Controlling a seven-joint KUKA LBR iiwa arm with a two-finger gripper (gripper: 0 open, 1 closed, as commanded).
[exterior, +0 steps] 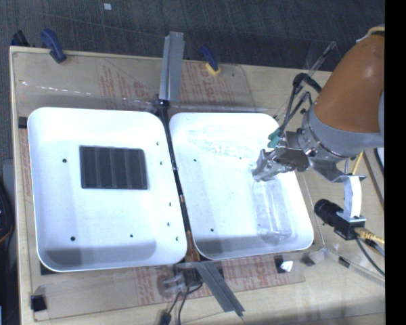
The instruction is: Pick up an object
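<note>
The pincer hangs over the right-hand part of the right bin, its metal tip pointing toward the bin's middle. Whether it is spread or pressed together cannot be told from this slanted view, and nothing can be seen pinched in it.

Just below the pincer, toward the near rim, a clear plastic bottle lies on the bin floor, its long side running away from the pincer's tip toward the front right corner. Its upper end sits close under the pincer; whether the two touch cannot be told. The bottle is see-through and faint against the white floor.

Behind the pincer, the wrist block carries a small green part and thin black cables that loop upward. From there the arm rises to the right, grey at the wrist with a broad orange section above it, leaning in over the right rim of the bin.

Far to the left of the pincer, past the divider between the bins, the left bin holds a dark ribbed rectangular block lying flat near its middle. Both bins rest on the tabletop, where blue clamps grip the far edge.
</note>
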